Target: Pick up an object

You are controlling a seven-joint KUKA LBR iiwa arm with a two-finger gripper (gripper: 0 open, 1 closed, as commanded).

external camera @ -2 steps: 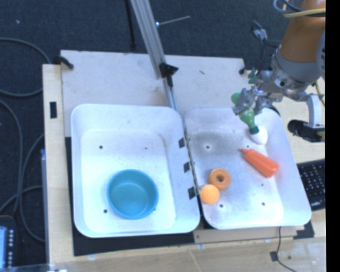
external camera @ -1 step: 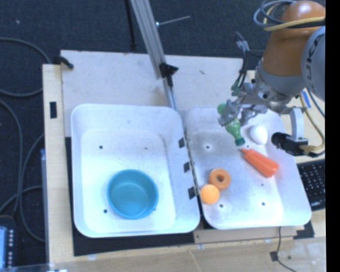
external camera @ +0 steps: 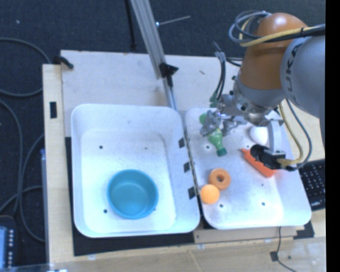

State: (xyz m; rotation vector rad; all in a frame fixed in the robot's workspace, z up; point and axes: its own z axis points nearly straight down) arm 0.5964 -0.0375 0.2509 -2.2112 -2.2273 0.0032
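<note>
Green object is seen in the right bin, at its far left, directly under the pincer. Pincer state cannot be told. No lift is evident; grasp and raise judged outstanding.

The green object lies partly hidden beneath the gripper (too blurred to name), and the white object is half covered by the arm's wrist.
</note>
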